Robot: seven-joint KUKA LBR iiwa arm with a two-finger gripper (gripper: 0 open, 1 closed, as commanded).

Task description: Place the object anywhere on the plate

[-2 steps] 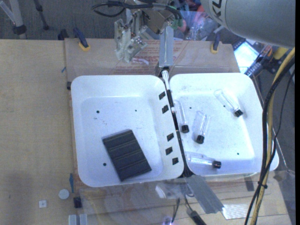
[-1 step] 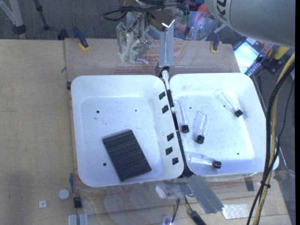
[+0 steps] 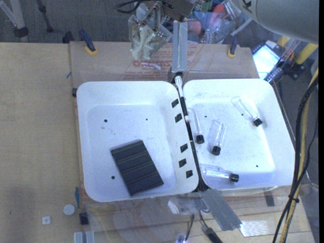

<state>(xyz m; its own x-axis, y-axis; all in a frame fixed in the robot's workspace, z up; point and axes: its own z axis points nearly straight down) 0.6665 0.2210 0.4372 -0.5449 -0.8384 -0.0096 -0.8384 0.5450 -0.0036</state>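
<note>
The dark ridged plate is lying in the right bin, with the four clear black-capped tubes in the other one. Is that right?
Not quite. The camera view shows the dark ridged plate lying in the left bin, not the right. The four clear black-capped tubes are in the other one, the right bin.

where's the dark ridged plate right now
The dark ridged plate lies in the left bin, toward its front edge, near the divider strip between the bins.

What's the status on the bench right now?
Gripper high above the bins' far edge. Four clear vials lie loose in right bin. Dark ridged plate in left bin.
</note>
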